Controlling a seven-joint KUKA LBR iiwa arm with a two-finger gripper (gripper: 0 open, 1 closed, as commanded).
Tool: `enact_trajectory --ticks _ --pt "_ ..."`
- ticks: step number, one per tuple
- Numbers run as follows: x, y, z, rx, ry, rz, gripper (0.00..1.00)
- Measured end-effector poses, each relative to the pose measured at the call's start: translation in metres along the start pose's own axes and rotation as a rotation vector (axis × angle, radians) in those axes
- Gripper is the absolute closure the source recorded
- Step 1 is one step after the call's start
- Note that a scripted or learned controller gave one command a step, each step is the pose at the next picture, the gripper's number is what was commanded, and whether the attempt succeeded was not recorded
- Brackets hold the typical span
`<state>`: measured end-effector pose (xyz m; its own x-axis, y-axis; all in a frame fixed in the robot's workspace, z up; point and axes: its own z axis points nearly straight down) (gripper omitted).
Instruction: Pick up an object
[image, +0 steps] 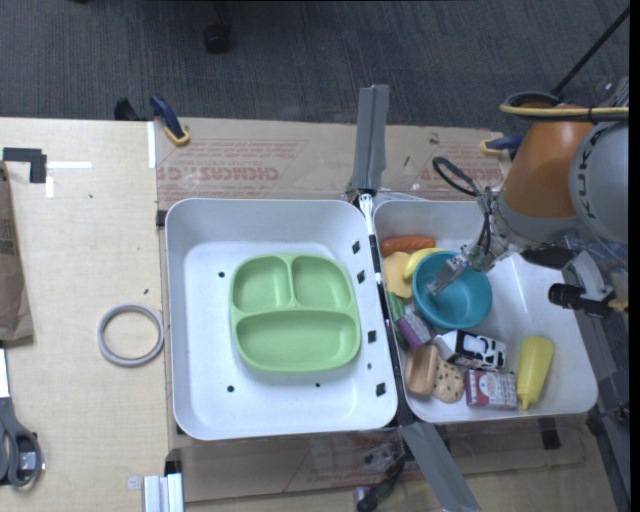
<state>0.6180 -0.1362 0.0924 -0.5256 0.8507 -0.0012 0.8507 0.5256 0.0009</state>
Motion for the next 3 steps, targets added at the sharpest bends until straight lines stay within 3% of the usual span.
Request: enact_trajectory --ticks 1,2,3 --pt "-0.002 0.0 -0.011 -0.003 -0.003 0.005 1.0" --pt "0.018 0.023 -0.041 0.0 -0.01 0.263 1.0" --pt "0.042 0.065 -0.102 0.001 -0.015 0.632 1.0"
